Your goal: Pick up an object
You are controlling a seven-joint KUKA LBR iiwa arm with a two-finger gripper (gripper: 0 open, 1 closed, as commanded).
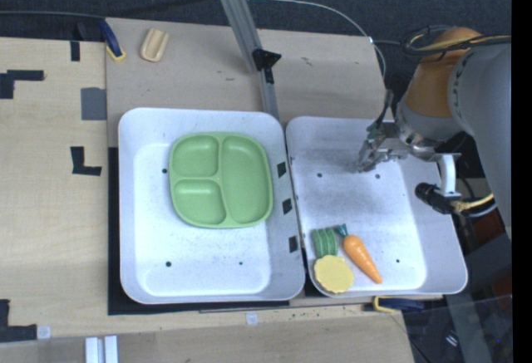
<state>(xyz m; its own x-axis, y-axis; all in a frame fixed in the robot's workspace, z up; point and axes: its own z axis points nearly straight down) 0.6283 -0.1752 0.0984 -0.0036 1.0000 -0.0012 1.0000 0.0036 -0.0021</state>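
— Jaws first: can you make out how they stand?
— Not really. The gripper is low over the right bin, near that bin's far edge and towards its right side, but its tip is a small dark-and-metal cluster. Whether it is spread or closed, I cannot tell, and nothing shows between its tips.
— And the arm?
— The grey arm comes in over the bench's right edge, with the orange band above the wrist.
— Where are the things it could pick up?
— All in the right bin's near left corner, well apart from the gripper. A toy carrot lies at a slant, thick end towards the far side. Just beside it, to the left, is a small green piece of toy food; I can't name it more closely. A pale yellow round disc lies against the near edge, touching or nearly touching both.
— And the left bin?
— It carries a light green divided plate with three compartments, lying flat in the far half.
— Anything outside the bins?
— A small tan object near the bench's far left corner, and a grey metal pole slanting across the far edge.
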